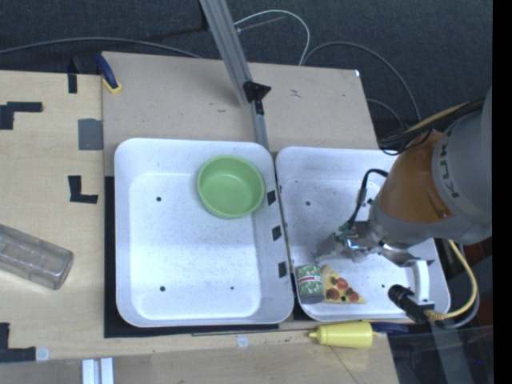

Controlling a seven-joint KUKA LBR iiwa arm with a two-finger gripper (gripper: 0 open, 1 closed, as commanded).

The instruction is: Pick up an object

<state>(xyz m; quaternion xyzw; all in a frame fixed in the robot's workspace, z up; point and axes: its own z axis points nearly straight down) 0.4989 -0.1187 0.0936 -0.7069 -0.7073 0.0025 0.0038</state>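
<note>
- Camera view, looking down on the counter [320,102], has the arm [432,190] reaching into the right bin [320,174] from the right, its end effector [332,246] low over the bin floor.
- How far the end effector is open cannot be told; its tip is a small grey blur, and nothing is seen held in it.
- Nearest thing to take is the pizza slice toy [342,288], lying flat in the front part of the right bin, touching a small green packet [309,282] on its left.
- End effector sits just above and behind those two, close but apart from them.
- Judged step: the approach, before any grasp. The next move seems to call for a short shift toward the bin's front edge, then a descent onto the flat slice.
- Green bowl [231,186] stands upright in the left bin [144,238], well apart from the arm.
- Yellow bottle [346,335] lies on the counter just outside the right bin's front rim.
- Wrist and cables hide the right bin's far right side.
- Clear plastic cup [32,256] lies at the left edge, cut off.
</note>
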